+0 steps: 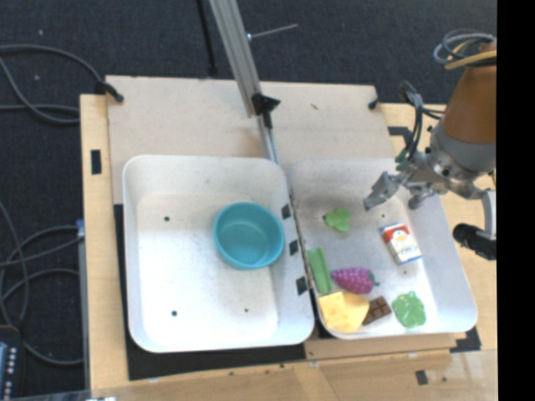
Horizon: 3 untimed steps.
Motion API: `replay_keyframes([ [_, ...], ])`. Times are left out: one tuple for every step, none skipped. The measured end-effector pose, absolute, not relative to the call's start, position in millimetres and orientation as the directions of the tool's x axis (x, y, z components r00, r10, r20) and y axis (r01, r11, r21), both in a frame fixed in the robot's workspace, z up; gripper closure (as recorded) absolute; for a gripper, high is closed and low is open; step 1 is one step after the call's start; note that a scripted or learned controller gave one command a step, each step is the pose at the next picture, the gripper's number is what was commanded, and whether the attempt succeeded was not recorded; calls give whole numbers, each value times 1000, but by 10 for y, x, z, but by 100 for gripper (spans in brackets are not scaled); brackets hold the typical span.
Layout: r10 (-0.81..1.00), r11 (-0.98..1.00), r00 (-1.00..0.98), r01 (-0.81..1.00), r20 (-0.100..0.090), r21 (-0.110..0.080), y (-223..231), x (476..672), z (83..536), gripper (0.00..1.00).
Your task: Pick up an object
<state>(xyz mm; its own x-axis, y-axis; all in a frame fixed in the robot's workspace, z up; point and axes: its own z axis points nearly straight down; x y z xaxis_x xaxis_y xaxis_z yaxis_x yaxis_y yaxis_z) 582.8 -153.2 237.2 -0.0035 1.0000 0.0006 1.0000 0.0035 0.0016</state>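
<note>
In the right bin [447, 249] lie a green leafy piece [338, 219], a small white and red carton [401, 243], a long green item [318, 268], purple grapes [353, 279], a yellow wedge [343, 312], a brown block [379, 309] and a green lumpy piece [409, 308]. My gripper [395, 197] hangs over the bin's upper part, above the carton and to the right of the leafy piece. It is open, with nothing between its fingers.
A blue bowl [248, 235] sits in the left bin [167, 307]. A slanted metal pole [238, 48] rises from the back between the two bins. Cables trail on the dark floor around the bench.
</note>
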Motion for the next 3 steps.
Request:
replay_keyframes([
  [1000, 3, -3, 1000, 1, 2, -1531, 5829, 2372, 0],
  [1000, -2, 2, 1000, -3, -3, -1599, 5914, 1851, 0],
  [1000, -1, 1, 1000, -2, -5, -1534, 5838, 1305, 0],
])
